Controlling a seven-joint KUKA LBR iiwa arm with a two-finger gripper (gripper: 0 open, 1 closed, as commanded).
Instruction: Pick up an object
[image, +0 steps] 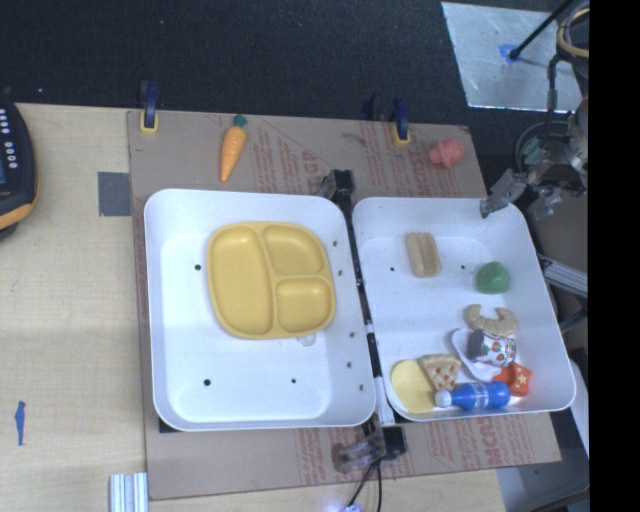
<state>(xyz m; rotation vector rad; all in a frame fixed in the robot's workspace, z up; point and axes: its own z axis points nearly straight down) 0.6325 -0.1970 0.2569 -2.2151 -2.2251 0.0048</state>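
- Two shallow white bins sitting side by side on a brown cardboard sheet over the wood-grain surface (70, 320); both smooth plastic w/ rounded corners.
- Left bin (180, 390) holding a yellow divided plate (270, 278), glossy, three compartments.
- Right bin (455, 300) holding: a tan oblong block (423, 254) near the top, a round green ball (491, 277) to its right, and at the bottom a crowded pile incl. a yellow disc (409, 384), a pizza-slice toy (440, 372), a blue bottle (474, 398) lying flat, and a small red piece w/ a star (517, 379).
- Pile items overlapping; the beige and white pieces in the middle are hard to make out.
- Outside the bins: an orange carrot toy (232, 148) and a pink lump (447, 152) lying on the cardboard.
- Jaws (497, 198) hanging at the right bin's top-right corner, dark and partly cut off at the frame edge; can't tell if open or closed, nothing visibly between them.
- Green ball lying nearest, below the jaws, apart from them; the pile is well apart.
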